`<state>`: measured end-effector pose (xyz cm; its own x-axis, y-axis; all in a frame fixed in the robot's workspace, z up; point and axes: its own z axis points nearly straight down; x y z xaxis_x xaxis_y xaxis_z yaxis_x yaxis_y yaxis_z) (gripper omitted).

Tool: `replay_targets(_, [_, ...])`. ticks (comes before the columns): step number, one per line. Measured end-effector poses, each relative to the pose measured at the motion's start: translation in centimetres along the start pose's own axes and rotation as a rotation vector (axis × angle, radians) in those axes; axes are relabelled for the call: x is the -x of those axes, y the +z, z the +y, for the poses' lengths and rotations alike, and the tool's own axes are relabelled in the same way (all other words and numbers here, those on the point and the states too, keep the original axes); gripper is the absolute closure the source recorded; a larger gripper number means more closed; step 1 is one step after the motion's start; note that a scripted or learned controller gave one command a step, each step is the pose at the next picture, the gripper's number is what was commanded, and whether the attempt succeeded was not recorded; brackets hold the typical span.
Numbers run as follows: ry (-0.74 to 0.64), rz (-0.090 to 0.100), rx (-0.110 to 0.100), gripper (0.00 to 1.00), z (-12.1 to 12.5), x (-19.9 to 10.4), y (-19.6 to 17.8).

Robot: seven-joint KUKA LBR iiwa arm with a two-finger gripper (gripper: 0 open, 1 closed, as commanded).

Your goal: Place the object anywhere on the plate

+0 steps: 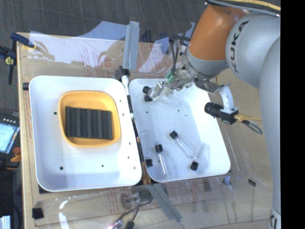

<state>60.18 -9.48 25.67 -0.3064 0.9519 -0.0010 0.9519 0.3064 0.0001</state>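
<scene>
- Bench [71, 56]: you have two shallow white bins side by side on it, with printed paper sheets showing under and behind them.
- Left bin [43, 161]: it carries the plate [89, 101], a yellow-orange rounded rectangle. A dark ribbed insert [89, 123] lies in the plate's middle.
- Right bin [209, 142]: you will find the task objects here, clear vials with black caps.
- Vial one [183, 150] lies slantwise in the lower middle of the right bin, a black cap at each visible end.
- Vial two [161, 159] lies just to its left, cap toward the far side, and close to the bin's left wall.
- A small black cap-like piece [149, 162] sits at the left wall, beside vial two.
- Arm: it reaches in from the right, the orange band above the far corner of the right bin.
- Gripper [159, 90]: it is low over the far left part of the right bin. A clear piece with a black end [148, 95] lies at its tip.
- Jaws: you cannot tell their state from this view; glare and clear plastic blur the tip.
- All vials are well apart from the plate, in the other bin.
</scene>
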Motion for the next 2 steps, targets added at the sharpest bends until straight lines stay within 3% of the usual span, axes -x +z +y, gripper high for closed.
replay_targets(1, [-0.150, 0.001, -0.003, 1.00, 4.77, -4.80, 3.60])
replay_targets(2, [-0.150, 0.001, -0.002, 0.00, 4.77, -4.76, 3.58])
